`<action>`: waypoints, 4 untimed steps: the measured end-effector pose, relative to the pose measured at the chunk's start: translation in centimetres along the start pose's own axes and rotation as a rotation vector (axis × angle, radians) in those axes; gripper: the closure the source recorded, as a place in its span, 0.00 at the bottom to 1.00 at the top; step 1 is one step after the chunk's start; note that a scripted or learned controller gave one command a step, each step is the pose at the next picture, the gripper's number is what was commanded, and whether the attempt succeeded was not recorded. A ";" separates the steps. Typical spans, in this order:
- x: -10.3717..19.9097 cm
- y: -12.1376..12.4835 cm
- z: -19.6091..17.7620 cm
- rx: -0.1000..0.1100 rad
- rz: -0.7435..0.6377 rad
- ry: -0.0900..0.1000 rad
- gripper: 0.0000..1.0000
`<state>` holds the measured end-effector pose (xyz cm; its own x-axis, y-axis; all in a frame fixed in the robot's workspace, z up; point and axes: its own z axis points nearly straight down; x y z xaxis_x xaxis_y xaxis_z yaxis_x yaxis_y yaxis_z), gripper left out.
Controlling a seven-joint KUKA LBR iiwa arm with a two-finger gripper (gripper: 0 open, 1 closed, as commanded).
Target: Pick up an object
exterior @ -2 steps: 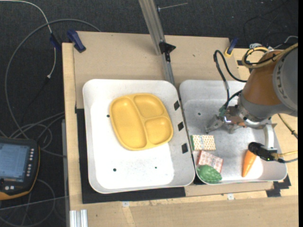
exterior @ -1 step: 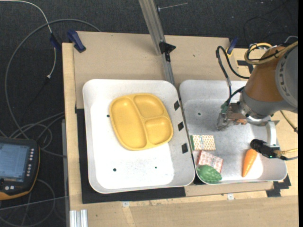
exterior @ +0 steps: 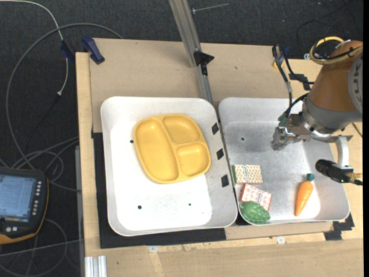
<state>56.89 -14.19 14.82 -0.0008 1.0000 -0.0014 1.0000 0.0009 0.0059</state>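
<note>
Gripper point(exterior: 281, 140) fingers are seen above the bare floor of the right bin point(exterior: 259, 120), in its upper middle, hung from the grey wrist and orange band of the arm point(exterior: 334, 79) that enters from the right; whether the claw is released or clenched cannot be told, and nothing is seen between its tips.

Four small things are gathered along the near side of that bin. A toy carrot point(exterior: 304, 195) is laid near the right corner, well apart from the gripper, its long axis almost upright in the view and slightly tilted: the green top is turned up and to the right, the orange tip down and to the left. A pale patterned packet point(exterior: 248, 173) is set flat beside the bin's left wall. Just below it a red and white box point(exterior: 255, 196) is placed, and a green leafy toy point(exterior: 255, 213) is pressed against the box at the front rim.

A yellow divided plate point(exterior: 171, 148) is held in the left bin point(exterior: 167, 212), in its upper half
</note>
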 end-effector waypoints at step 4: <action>9.6 2.2 -11.6 0.003 -0.006 0.003 1.00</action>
<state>59.06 -4.56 26.45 -0.0069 1.0000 0.0019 1.0000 0.0069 0.0033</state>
